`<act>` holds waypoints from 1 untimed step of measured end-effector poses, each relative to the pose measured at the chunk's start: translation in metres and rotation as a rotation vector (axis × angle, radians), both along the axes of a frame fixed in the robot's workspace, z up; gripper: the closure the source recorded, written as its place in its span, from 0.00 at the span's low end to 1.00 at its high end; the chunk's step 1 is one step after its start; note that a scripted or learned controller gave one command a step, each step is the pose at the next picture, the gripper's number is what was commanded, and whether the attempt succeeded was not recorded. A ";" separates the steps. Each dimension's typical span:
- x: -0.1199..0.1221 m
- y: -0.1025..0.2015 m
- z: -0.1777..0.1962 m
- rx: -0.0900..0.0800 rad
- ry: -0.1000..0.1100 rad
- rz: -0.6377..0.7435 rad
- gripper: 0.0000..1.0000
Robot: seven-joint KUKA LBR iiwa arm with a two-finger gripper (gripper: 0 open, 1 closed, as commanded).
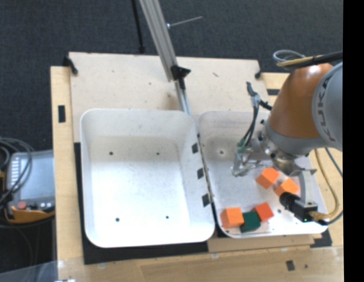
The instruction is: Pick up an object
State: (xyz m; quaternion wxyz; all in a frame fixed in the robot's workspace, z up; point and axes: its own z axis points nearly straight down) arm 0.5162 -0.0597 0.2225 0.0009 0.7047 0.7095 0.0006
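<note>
Over right bin (pixel 220 128) | gripper (pixel 243 164) mid-floor | blocks (pixel 248 217) at near edge

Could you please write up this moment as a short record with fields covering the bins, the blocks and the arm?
left bin: white, shallow, bare floor with a few dark dots
right bin: white, holds all the blocks
orange blocks: one at the near edge, one beside the green block, two under the arm
green block: between two orange ones
gripper: low over the right bin, holding nothing visible
</note>
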 end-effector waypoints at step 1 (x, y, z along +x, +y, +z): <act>0.023 0.039 0.009 0.001 -0.001 0.000 1.00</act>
